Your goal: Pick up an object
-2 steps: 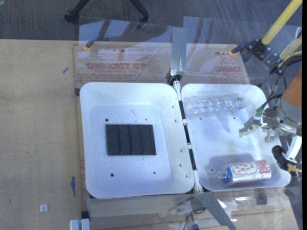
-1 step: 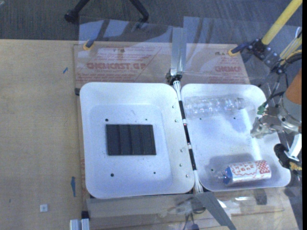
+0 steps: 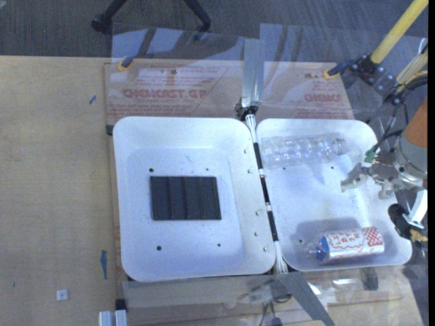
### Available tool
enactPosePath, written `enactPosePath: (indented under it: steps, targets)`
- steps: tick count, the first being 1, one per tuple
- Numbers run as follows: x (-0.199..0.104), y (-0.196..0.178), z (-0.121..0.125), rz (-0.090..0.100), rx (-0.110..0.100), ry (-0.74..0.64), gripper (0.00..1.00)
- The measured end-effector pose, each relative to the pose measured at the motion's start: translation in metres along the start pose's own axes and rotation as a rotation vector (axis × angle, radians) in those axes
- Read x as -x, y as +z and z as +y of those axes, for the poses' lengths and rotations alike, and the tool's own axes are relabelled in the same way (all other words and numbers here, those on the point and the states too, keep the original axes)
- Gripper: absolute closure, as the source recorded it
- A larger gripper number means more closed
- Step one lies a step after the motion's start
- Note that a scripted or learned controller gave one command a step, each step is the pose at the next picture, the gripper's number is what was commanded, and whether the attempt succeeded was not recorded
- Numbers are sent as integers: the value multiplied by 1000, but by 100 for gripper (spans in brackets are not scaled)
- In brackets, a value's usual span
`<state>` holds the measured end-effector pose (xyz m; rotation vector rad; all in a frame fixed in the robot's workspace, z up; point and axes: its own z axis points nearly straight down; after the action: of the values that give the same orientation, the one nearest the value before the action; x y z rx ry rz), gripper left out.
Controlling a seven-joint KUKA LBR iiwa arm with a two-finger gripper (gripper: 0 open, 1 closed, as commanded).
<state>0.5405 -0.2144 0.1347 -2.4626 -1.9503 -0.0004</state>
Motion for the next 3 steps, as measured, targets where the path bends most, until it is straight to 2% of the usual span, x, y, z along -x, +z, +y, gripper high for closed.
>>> enactPosePath:
  steps: [1,2,3]
  targets:
    - [-37,-14,15,-2,2,52,0]
    - [-71,-48,-53,0,-4,150,0]
    - [-56,-1,-77,0,-3,-62,0]
